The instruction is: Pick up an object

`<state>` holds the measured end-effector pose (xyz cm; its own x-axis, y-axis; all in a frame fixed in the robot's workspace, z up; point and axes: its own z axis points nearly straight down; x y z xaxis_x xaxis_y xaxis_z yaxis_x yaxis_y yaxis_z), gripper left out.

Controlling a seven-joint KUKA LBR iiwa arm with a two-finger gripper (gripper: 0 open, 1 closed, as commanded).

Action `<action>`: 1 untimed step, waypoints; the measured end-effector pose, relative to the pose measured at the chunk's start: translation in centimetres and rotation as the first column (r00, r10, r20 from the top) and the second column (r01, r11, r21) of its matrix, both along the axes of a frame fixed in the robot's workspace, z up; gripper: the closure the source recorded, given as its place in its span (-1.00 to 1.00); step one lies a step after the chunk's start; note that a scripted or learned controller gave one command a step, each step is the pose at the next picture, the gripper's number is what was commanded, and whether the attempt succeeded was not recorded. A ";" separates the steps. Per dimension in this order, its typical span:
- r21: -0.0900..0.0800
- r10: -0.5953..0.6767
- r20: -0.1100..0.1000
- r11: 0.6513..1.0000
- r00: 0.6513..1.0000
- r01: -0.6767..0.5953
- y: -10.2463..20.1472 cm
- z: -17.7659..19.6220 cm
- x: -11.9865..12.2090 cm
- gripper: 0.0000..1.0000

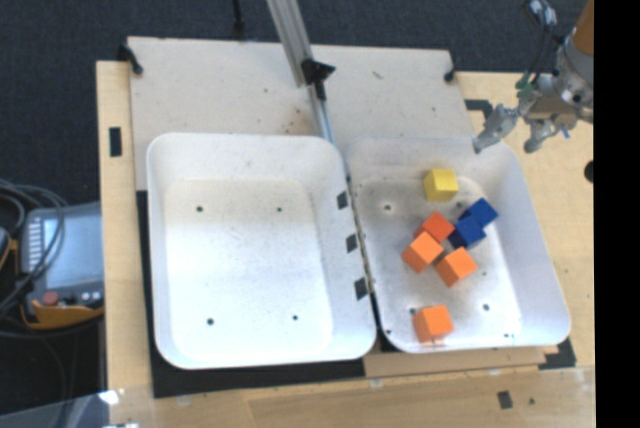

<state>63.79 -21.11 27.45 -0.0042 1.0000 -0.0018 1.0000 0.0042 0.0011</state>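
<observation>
The right bin (530, 246) holds a yellow cube (440, 183), a blue block (474, 221) and several orange cubes: a cluster (437, 244) next to the blue block and a lone one (433, 322) near the front wall. My gripper (510, 137) hangs at the bin's far right corner, above and to the right of the yellow cube. Its two fingers are spread apart with nothing between them.
The left bin (160, 246) sits beside the right one, with a divider edge (355, 236) between them. A slanted metal pole (285, 6) rises behind the bins. A pendant device (60, 261) and cables lie off the bench at the left.
</observation>
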 end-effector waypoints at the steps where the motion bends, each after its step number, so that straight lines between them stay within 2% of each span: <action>1: -0.002 0.001 -0.001 1.000 1.000 -0.001 -0.1 0.0 0.0 -1.00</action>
